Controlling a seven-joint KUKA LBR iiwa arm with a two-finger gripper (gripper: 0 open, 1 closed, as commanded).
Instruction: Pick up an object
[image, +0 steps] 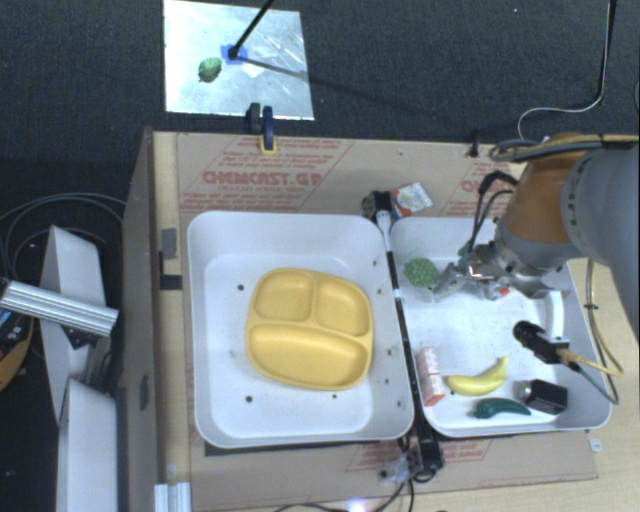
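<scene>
In the right bin (575, 405), the claw (447, 281) hangs by the rear left corner, just beside a green ball (420, 271); whether it is apart or together cannot be told. A banana (477, 379) lies well apart, toward the front edge.

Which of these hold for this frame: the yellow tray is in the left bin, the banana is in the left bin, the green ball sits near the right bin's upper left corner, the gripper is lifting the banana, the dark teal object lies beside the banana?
1. The yellow tray is in the left bin. True.
2. The banana is in the left bin. False: it lies in the right bin.
3. The green ball sits near the right bin's upper left corner. True.
4. The gripper is lifting the banana. False: it is near the green ball, and the banana lies on the bin floor.
5. The dark teal object lies beside the banana. True.
</scene>
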